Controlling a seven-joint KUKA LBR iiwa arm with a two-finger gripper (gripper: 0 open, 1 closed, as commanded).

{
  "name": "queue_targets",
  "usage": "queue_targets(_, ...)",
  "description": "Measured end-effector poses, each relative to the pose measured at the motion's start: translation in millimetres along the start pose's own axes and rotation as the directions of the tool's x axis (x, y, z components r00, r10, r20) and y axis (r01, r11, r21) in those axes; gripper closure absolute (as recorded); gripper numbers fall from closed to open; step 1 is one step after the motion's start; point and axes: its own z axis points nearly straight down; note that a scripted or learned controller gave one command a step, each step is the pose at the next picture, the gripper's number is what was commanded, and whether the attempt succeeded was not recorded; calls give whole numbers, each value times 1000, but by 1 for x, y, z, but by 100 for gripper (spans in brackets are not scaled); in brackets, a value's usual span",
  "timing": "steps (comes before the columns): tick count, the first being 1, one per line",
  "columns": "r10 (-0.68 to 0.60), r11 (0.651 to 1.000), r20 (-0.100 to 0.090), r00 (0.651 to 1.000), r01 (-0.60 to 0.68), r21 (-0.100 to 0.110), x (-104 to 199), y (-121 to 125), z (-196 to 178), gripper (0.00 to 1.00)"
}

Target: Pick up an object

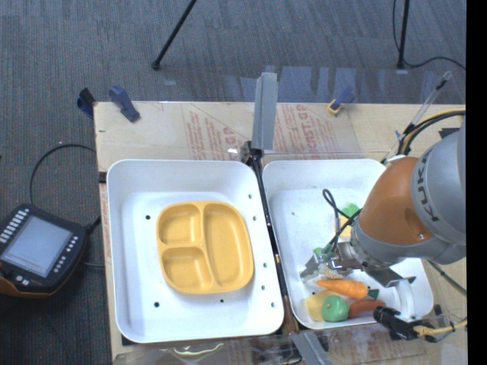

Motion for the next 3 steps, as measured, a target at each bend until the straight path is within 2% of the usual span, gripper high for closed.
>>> queue_targets(1,-51,999,5,999,51,-9,-66,-21,-38,0)
queue_targets(2,-167,986,1,986,167,-4,15,-7,-1,0)
queue_targets(3,148,989,1,989,-148,-6,7,-17,-2,0)
